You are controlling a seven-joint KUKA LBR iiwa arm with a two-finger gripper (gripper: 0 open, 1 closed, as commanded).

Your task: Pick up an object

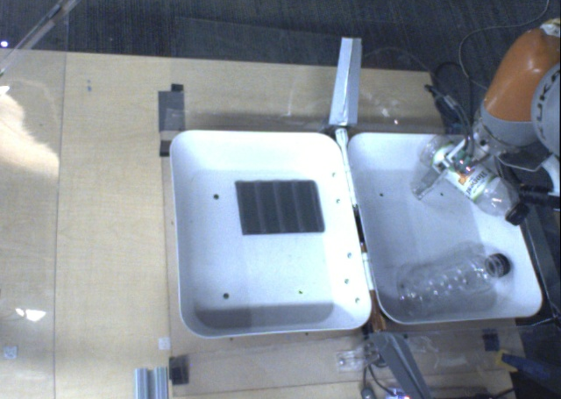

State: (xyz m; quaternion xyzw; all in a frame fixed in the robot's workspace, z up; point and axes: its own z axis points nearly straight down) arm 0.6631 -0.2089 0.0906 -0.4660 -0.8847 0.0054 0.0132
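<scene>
Clear plastic bottle w/ black cap (447, 280) lies lengthwise along right white bin's (386, 213) near wall, gripper (458, 163) above it toward far wall, grip state unclear.

1 fixed camera above bench (105, 213), slanted down, both bins (263, 309) framed.

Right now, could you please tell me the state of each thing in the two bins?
Dark ribbed mat: lying flat in the middle of the left bin.
Clear plastic bottle with dark cap: lying on its side near the front of the right bin.
Small labelled clear bottle: tilted against the right bin's far right side, under the gripper.
</scene>
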